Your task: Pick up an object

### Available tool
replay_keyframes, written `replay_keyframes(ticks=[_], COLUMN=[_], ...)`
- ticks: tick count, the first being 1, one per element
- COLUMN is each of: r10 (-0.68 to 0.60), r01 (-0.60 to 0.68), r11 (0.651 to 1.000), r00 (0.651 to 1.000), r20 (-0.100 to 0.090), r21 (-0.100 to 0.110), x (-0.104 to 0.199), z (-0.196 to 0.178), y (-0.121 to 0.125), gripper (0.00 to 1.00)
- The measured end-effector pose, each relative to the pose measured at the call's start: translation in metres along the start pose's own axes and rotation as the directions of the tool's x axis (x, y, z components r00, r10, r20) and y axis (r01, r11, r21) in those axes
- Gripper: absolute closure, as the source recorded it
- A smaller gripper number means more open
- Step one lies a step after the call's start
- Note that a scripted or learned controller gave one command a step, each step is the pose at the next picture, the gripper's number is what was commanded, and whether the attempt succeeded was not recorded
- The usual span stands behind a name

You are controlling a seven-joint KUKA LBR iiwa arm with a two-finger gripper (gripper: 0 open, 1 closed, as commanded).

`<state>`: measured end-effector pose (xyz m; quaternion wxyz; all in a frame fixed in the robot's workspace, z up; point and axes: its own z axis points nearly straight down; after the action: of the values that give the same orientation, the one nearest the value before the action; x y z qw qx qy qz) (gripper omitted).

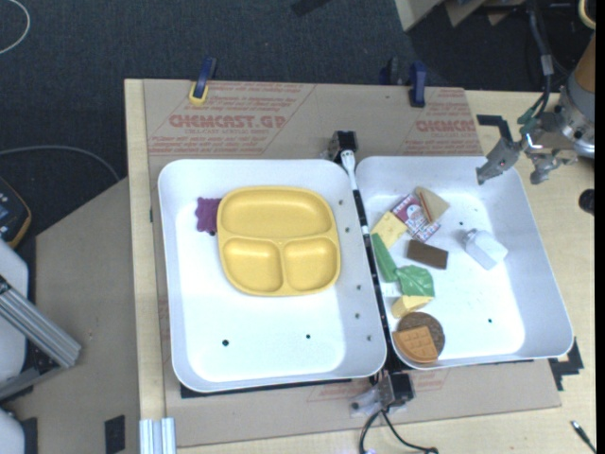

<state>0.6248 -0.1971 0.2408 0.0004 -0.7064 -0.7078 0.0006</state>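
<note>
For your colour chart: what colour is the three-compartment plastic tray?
Yellow three-compartment plastic tray, camera view.

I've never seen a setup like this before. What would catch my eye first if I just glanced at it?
Probably the big yellow divided tray lying in the left bin, with a purple item poking out from behind its left edge. Next comes the cluster of small toy-food pieces along the left side of the right bin, including a round brown cookie near the front. The gripper hangs at that bin's far right corner.
</note>
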Motion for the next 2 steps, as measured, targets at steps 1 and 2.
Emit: replay_keyframes(ticks=[1,2], r10=[0.002,0.002], r01=[-0.002,-0.002], r11=[1.000,1.000], r00=[1.000,1.000], r20=[0.000,0.000], r21=[-0.001,0.000], x=[-0.007,-0.016], z=[0.051,0.098], y=[0.006,0.009], gripper=[0.00,0.00])
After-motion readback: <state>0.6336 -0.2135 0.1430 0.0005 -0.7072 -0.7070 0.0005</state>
